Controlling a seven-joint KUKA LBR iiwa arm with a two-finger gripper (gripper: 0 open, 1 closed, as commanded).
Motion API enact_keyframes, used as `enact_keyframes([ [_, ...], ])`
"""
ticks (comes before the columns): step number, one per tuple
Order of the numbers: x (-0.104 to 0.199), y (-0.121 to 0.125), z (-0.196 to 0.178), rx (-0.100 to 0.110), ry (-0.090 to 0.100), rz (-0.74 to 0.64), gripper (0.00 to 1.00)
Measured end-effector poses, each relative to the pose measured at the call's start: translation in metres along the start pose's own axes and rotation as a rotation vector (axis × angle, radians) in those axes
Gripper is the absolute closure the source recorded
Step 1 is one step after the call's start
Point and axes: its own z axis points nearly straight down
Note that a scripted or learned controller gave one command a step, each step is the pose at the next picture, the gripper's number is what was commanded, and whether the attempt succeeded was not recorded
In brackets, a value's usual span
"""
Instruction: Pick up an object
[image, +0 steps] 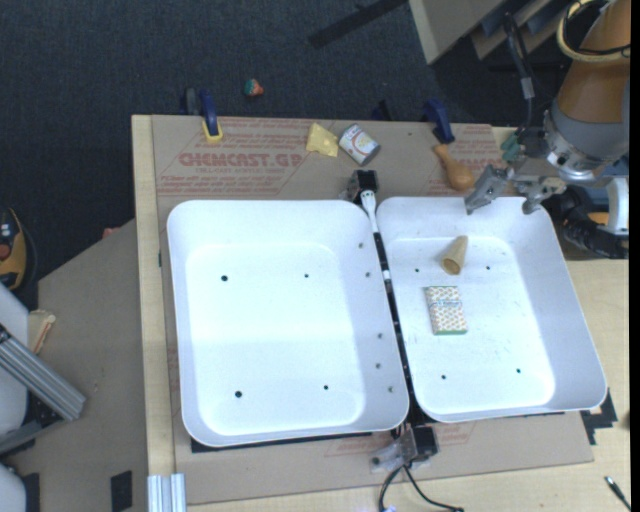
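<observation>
The right bin (560, 300) holds two objects. A small tan cone-shaped piece (455, 254) lies near its back middle. A flat patterned card or sponge with a green edge (445, 309) lies just in front of it. My gripper (505, 193) hangs at the bin's back rim, up and to the right of the cone, with its two fingers spread apart and nothing between them. The grey arm with its orange band (592, 90) rises behind it at the upper right.
The left bin (200, 330) sits beside the right one, joined by a black clip (365, 184). On the board behind the bins lie a yellow piece (322, 140), a small box (358, 144) and an orange-brown object (456, 169). Blue clamps (209, 112) hold the board's back edge.
</observation>
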Motion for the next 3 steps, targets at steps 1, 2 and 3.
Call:
enact_keyframes([
  [1,0.009,-0.082,0.083,0.012,0.004,0.003,0.0],
  [2,0.044,-0.118,0.137,0.007,0.004,0.001,0.0],
  [3,0.042,-0.115,0.124,-0.002,-0.001,0.002,1.0],
])
